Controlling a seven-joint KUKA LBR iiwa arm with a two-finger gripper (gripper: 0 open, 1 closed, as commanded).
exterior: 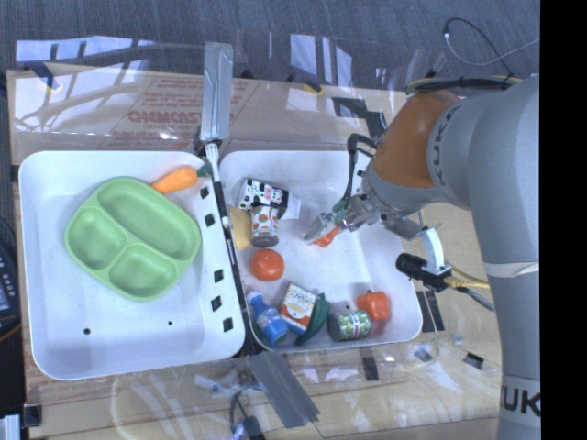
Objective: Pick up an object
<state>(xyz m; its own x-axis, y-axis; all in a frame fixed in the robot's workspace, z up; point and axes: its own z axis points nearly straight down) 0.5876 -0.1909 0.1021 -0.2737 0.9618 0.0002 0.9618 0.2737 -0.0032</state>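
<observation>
While nothing is yet clear of the bench, the lift is judged pending. Left bin (37,273): green divided plate (133,236), toy carrot (176,181) at its upper edge. Right bin (390,287): cow-print carton (264,195), small can (264,227), orange ball (268,264), blue bottle (266,319), snack pouch (298,305). Gripper (330,230): low over the bin floor, a small orange-red piece (324,238) at its tips; jaw state cannot be told. Arm (486,154): enters from right, wrist bent down-left

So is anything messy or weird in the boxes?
A bit messy, yes. In the right bin, cans and cartons lie tipped on their sides in a jumble, like the cow-patterned carton. In the left bin, a carrot lies beside the green plate, not on it.
</observation>
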